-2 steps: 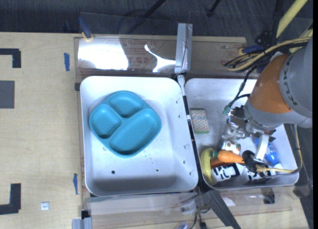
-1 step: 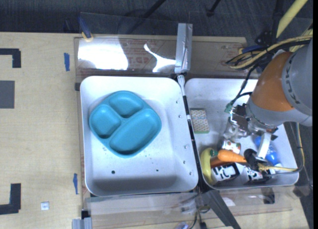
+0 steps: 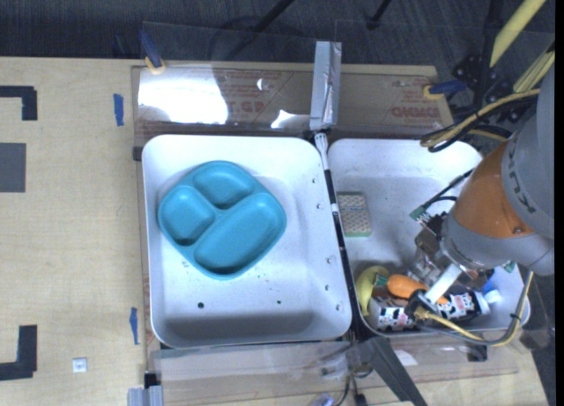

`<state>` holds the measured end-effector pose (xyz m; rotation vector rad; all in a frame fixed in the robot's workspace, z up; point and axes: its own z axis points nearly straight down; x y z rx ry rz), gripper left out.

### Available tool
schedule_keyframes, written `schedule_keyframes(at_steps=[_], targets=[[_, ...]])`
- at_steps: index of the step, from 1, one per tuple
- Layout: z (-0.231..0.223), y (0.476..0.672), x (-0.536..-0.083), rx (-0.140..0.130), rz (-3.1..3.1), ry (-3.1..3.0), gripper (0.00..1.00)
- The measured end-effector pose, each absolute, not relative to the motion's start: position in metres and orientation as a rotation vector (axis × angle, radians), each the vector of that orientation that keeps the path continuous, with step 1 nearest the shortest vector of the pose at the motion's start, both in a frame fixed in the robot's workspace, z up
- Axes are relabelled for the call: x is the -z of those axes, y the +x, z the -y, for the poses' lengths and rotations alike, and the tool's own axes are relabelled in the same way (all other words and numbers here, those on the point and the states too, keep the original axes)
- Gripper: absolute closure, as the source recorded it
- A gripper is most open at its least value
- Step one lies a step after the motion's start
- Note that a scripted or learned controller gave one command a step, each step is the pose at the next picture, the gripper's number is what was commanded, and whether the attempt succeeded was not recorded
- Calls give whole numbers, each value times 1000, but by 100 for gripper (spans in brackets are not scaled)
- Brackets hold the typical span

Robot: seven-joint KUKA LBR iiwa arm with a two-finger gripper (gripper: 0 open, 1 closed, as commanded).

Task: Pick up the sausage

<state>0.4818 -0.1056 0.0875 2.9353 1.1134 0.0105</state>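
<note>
- Step in hand: the approach. The arm [image 3: 495, 209] reaches in from the right and hangs low over the cluttered near corner of the right bin [image 3: 397, 175]; nothing visibly lifted.
- Sausage [image 3: 403, 287]: my best guess is the small orange-brown rounded piece in that corner, though it is too small to be sure. It touches a yellow item [image 3: 368, 283] on its left, and a black-and-white item [image 3: 388, 314] lies just beside it toward the front wall.
- Jaws: buried in the clutter at the arm's tip, just right of the sausage. Cannot tell whether they are open or closed, and no object is seen gripped.
- Next move, as a judgement: line the jaws up across the sausage's narrow side, come straight down, close, then lift vertically. The neighbours are tight, so a skewed descent would likely nudge the yellow item or catch 2 things at once.
- Edges: the cluster sits close to the divider between the 2 bins and to the right bin's front wall — little sideways room there.
- Open room: the far part of the right bin is bare floor apart from a sponge [image 3: 354, 215], well apart from the cluster, so that is the clear exit direction.
- Left bin [image 3: 264, 298] holds a blue plate [image 3: 222, 217] with 3 compartments, well apart from the work. The counter [image 3: 62, 219] is out of play.
</note>
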Motion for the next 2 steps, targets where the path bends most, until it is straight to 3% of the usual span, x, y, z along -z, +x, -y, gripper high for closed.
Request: schedule_keyframes(at_steps=[1, 2], targets=[[120, 480, -135, -4, -1026, 2968, 100], [105, 482, -87, -9, -1433, 2789, 100]])
